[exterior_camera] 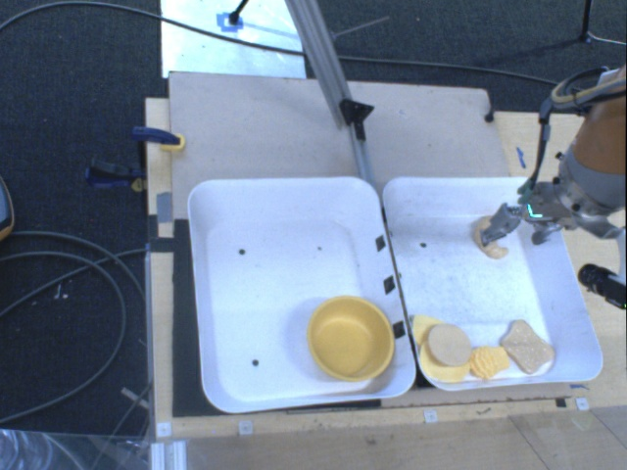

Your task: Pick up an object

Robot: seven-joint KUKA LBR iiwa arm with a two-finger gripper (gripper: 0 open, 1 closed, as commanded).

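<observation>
My fingers [502, 225] are down low in the right bin [460, 272], near its far wall, and they sit right at a small tan, curved piece [491, 242] that lies on the bin floor. One grey fingertip overlaps the top of that piece, but I cannot tell how wide I am spread or whether the piece is actually between my tips; it looks to be resting on the floor, not lifted. So I judge the pick as not yet done: I am at the object, at the point of closing or of having just closed, and the lift is what remains. Behind me my wrist and the orange band of my arm [598, 145] come in from the right over the bin's rim. Further out, at the near edge of the same bin, lie other candidates well apart from me: a round tan disc [450, 345] on a yellow piece [427, 333], a ridged yellow chip [489, 362] beside it, and a pale bread-like slice [527, 349]. In the left bin [265, 253], across the divider, a yellow bowl [350, 337] stands upright near the front. Both bins rest on the surface [265, 125].
</observation>
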